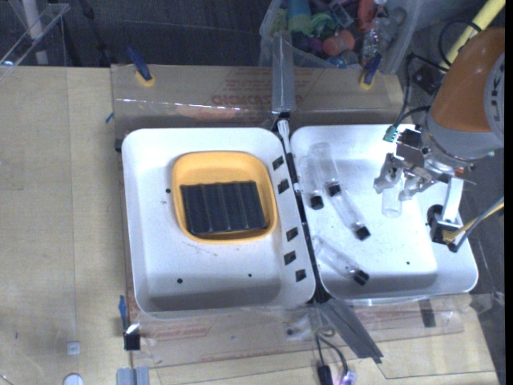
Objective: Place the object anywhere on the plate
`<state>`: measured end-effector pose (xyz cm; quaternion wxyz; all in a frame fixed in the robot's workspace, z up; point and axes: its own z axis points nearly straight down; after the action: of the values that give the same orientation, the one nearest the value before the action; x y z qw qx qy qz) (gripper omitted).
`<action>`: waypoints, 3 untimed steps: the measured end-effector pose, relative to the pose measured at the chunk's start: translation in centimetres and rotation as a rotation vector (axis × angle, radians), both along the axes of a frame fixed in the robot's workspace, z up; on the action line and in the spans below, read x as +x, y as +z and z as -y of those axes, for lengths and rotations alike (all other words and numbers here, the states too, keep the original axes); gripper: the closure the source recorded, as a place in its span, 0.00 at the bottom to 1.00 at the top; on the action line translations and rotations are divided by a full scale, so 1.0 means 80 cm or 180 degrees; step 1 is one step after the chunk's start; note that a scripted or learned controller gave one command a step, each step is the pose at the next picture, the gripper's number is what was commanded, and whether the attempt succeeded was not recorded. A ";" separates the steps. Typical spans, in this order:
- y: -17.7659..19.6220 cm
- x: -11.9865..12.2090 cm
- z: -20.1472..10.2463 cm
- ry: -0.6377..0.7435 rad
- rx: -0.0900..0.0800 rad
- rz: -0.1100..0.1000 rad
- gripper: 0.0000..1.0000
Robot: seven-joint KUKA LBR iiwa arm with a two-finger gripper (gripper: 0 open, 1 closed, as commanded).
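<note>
A yellow plate (186, 171) lies in the left bin (144, 215) with a black ridged insert (223, 207) on it. The right bin (417, 267) holds several clear tubes with black caps: one (322, 165) at the back left, one (347, 212) in the middle, one (339, 263) near the front. My gripper (398, 186) hangs over the right half of the right bin. A small clear tube (391, 205) shows just under it; whether it is gripped or lying in the bin is unclear.
A raised divider with black clips (288, 211) separates the two bins. A clear tub of coloured toys (337, 10) stands behind the bins. The orange-banded arm (473, 79) fills the space over the right bin's far right corner.
</note>
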<state>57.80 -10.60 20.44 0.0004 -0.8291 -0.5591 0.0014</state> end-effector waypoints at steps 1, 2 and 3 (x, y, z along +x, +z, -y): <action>-0.025 -0.055 0.005 0.0311 0.0011 -0.0007 1.00; -0.024 -0.055 0.006 0.0309 0.0010 -0.0004 0.00; -0.033 -0.035 0.081 0.0887 0.0001 0.0012 0.00</action>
<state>55.04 -17.06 17.82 -0.0008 -0.7434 -0.6688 -0.0002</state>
